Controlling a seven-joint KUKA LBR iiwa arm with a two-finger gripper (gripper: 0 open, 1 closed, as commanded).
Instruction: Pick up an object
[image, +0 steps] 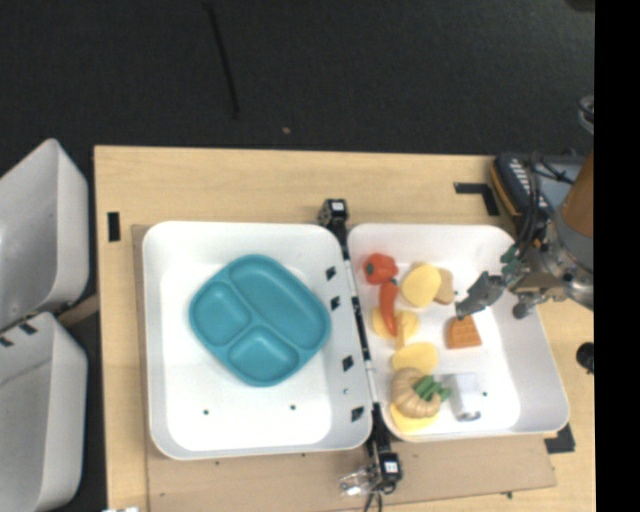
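The left bin (160, 330) holds a teal divided plate (260, 318); the right bin (530, 400) holds toy food, with a red tomato (379, 267), a red pepper (388, 304) and yellow pieces (421, 286) along its left side. The arm (565, 265) reaches in from the right, its gripper (478, 296) just above an orange waffle-like square (463, 333) near the bin's middle. Whether the tool is apart or together cannot be told, and nothing is seen clamped in it.
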